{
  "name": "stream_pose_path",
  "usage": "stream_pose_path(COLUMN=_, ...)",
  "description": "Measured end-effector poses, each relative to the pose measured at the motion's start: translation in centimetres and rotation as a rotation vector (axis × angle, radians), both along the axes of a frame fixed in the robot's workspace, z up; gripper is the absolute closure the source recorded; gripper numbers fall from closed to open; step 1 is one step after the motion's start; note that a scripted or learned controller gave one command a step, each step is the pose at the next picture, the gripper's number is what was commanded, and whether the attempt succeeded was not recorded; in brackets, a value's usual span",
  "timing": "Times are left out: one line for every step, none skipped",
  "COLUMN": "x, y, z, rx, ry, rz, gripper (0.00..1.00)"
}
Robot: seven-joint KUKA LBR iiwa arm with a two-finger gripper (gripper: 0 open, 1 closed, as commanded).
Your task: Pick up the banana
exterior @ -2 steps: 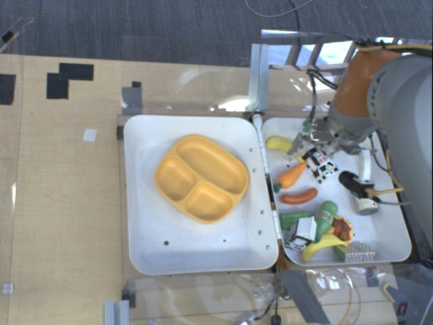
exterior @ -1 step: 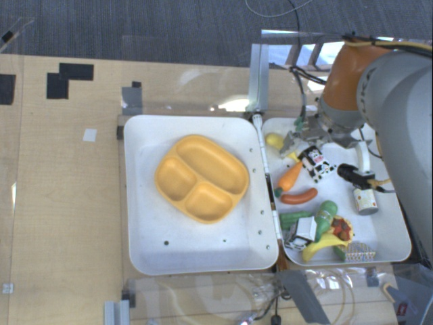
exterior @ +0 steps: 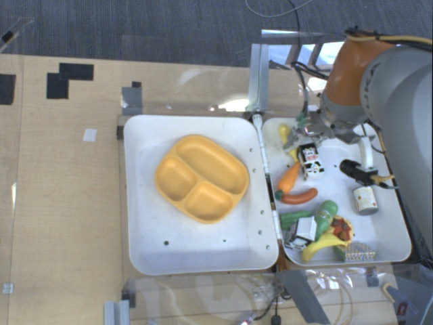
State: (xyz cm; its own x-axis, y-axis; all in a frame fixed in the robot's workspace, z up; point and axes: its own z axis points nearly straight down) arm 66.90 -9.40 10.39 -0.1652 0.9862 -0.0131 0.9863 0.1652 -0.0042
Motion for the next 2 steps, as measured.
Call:
stream_pose_path(x=0.0, y=0.5, z=-0.8, rx=0.013, ry=0.008, rz=-0.197, gripper=1.00)
stream_pose_path(x=-0.2, y=9.3, z=8.5, rx=0.015, ry=-0.013, rz=-0.184, gripper=1.00)
